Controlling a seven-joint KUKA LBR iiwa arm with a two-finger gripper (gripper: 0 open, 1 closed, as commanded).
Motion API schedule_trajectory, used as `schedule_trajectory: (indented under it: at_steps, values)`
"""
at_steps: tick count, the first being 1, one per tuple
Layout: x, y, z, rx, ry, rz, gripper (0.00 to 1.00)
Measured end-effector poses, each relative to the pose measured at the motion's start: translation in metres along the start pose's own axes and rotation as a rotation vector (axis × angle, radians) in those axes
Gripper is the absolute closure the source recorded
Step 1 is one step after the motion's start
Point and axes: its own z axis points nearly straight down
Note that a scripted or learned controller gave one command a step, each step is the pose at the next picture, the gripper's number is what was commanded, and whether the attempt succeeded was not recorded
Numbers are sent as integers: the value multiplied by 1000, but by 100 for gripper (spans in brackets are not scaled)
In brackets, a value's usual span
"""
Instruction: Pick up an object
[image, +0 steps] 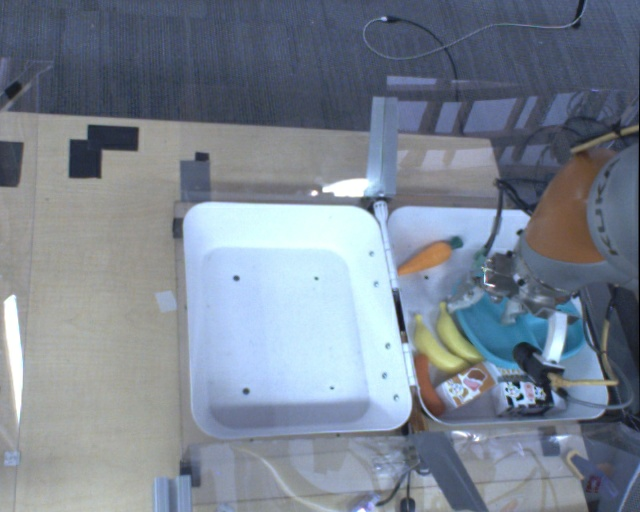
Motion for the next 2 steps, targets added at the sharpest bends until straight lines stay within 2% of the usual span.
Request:
schedule_trajectory:
  at_steps: [1,2]
  values:
    - [4,1,-10,0,-8,-393,0]
    - [24,72,-30,-3,-9,-137,0]
